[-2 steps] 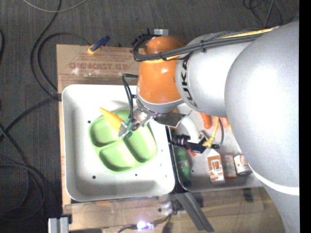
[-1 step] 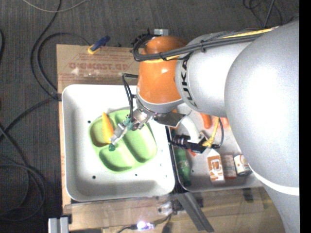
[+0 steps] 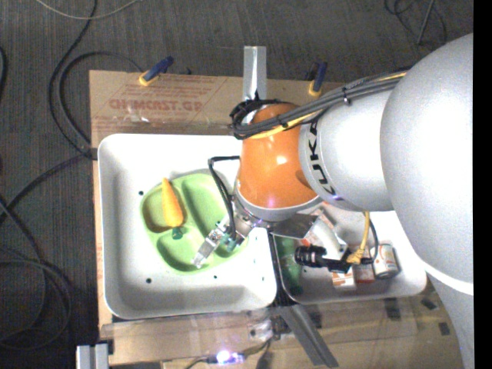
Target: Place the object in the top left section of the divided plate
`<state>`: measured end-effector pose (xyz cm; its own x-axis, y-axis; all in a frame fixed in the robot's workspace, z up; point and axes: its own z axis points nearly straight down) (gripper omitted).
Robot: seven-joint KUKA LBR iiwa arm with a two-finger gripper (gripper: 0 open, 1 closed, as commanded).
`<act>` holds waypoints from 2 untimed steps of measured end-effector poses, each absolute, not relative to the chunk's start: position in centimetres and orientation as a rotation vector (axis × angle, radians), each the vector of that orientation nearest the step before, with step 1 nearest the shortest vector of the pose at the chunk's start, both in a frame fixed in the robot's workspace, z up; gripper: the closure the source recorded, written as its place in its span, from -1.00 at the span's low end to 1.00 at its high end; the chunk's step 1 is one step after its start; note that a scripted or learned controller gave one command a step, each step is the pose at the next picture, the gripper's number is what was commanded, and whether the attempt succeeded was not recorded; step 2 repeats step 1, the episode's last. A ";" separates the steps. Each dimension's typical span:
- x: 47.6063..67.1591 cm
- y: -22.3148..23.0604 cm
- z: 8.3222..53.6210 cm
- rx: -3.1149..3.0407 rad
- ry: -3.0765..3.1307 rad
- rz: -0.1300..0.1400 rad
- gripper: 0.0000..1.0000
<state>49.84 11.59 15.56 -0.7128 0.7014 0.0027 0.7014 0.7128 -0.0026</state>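
Observation:
A green divided plate (image 3: 201,198) lies in the left white bin (image 3: 123,229). An orange and yellow object (image 3: 166,204), shaped like a carrot or a pepper, rests on the plate's upper left part. My gripper (image 3: 214,244) hangs over the plate's lower right area, its fingers (image 3: 204,250) pointing down and left, apart from the orange object. Nothing shows between the fingers. The orange wrist band (image 3: 273,160) and the grey arm cover the plate's right edge and much of the right bin.
The right bin (image 3: 400,283) holds small items, among them a can (image 3: 384,261) and a dark green thing (image 3: 290,271), partly under the arm. Brown cardboard (image 3: 177,102) with blue and yellow clamps lies behind the bins. Cables run across the dark floor at left.

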 end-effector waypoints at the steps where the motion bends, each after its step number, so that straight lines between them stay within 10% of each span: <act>1: 48.3 10.7 11.1 -1.083 -2.945 0.002 -1.00; 2: 48.3 10.7 11.1 -1.083 -2.945 0.002 -1.00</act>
